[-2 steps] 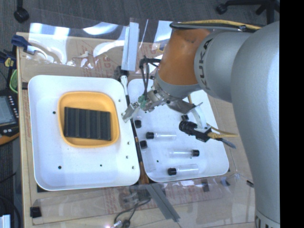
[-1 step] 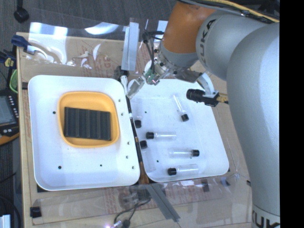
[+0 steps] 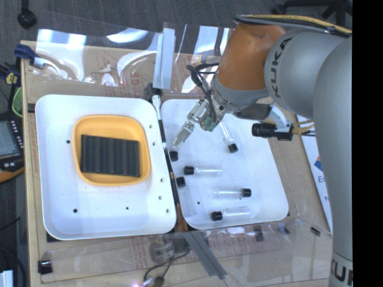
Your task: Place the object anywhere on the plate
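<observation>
The left bin (image 3: 102,220) carries a yellow plate (image 3: 81,130) with a dark ribbed insert (image 3: 112,155) at its centre. The plate is the target, and none of the vials lies on it.

The right bin (image 3: 269,178) holds several clear vials with black caps. One vial (image 3: 202,171) lies near the bin's middle with its long axis running left to right and its cap at the left end. A second vial (image 3: 232,192) lies below it, also left to right, cap at the right end. A third vial (image 3: 230,214) lies near the front wall, cap to the left. A fourth vial (image 3: 227,137) lies steeply slanted, cap at its lower end, just beside the pincer.

The pincer (image 3: 179,139) hangs over the upper left part of the right bin, tilted down towards the dividing walls. Its fingers appear close together, with nothing seen between them. No vial is held.

Risks, as judged from this layout:
- The vials are round and smooth, so a grasp across the long axis could let one roll or slip out.
- The pincer is near the bin wall, so a low descent here could strike the rim.
- A vial released on the ribbed insert may roll off if laid across the ribs.
</observation>
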